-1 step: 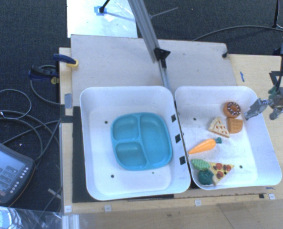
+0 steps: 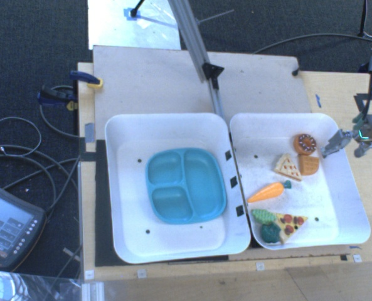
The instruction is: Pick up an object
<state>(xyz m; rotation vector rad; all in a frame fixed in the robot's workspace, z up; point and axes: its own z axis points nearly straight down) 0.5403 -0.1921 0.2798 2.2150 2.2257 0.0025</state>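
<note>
1. No brand, label or readable writing can be made out; the dark handheld control unit point(image 2: 10, 226) on the floor at far left has a screen and keys too small to read, and the frame edge cuts it off.
2. Two shallow white plastic bins sit side by side: the left bin point(image 2: 126, 137) and the right bin point(image 2: 349, 199).
3. The left bin holds one thing, a light blue plastic plate with three compartments point(image 2: 186, 185), lying flat near its middle.
4. The right bin holds six toy foods. In its near left part lie an orange toy carrot with a green tip point(image 2: 268, 191), a dark green leafy toy vegetable point(image 2: 267, 226) and a toy pizza slice with red dots point(image 2: 292, 223), the last two touching.
5. Farther back sit a tan triangular toy wedge point(image 2: 287, 167), an orange-brown square toy piece point(image 2: 308, 164) just beside it, and a round brown toy doughnut with sprinkles point(image 2: 305, 143) touching the square piece's far edge.
6. The grey two-finger gripper point(image 2: 335, 144) hovers at the right bin's far right rim, right of the doughnut. Its jaws are too small and blurred to judge, and nothing is seen between them; the arm behind is cut off.
</note>
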